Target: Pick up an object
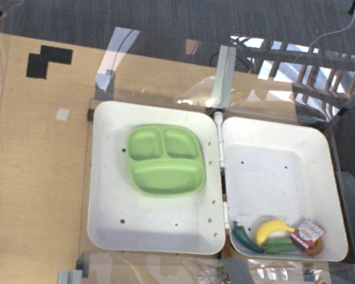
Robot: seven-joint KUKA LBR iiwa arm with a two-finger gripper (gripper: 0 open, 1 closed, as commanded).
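Light wooden desk (29,173), black patches near its far left. Bearing two shallow white bins: left bin (102,225), right bin (278,139), edges touching.

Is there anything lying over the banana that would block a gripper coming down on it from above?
Nothing visible covers the banana; its top is open. It is crowded, though: a green vegetable lies against its near side and a small red carton beside it, in the right bin's near corner.

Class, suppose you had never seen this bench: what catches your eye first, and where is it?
The bright green divided plate lies in the middle of the left bin. In the right bin, a yellow banana, a green vegetable and a small red-and-white packet huddle in the near corner.
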